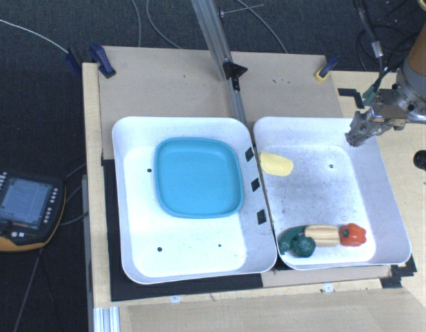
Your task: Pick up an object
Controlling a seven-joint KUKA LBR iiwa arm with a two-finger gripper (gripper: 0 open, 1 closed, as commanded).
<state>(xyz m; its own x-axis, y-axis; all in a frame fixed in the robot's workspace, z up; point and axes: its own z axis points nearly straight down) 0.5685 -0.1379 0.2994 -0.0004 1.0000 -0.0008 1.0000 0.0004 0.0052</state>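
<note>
A pale wooden bench (171, 81) stands on dark carpet (33, 102) strewn with thin looping cables (140, 9); blue clamps (102, 61) and a yellow one (327, 66) grip its far edge, and a slanting metal rail (211, 26) runs down toward the seam between the two white bins. A handheld control pendant (21, 209) with a lit screen lies on the floor to the left; nothing on it can be read, and no other label or writing is legible. The left bin (130, 254) holds a square turquoise plate (198, 177), with black strips of tape along the shared edge. The right bin (379, 178), its floor speckled grey, holds a pale yellow piece (276, 164) near its far left corner and, against the near wall, a row of three touching objects: a dark green one (298, 243), a tan bun-like one (321, 235) and a red one (352, 235). The gripper (358, 131) hangs over the right bin's far right rim, well apart from every object; whether it is released or clenched cannot be told, and nothing is seen in its grasp.
</note>
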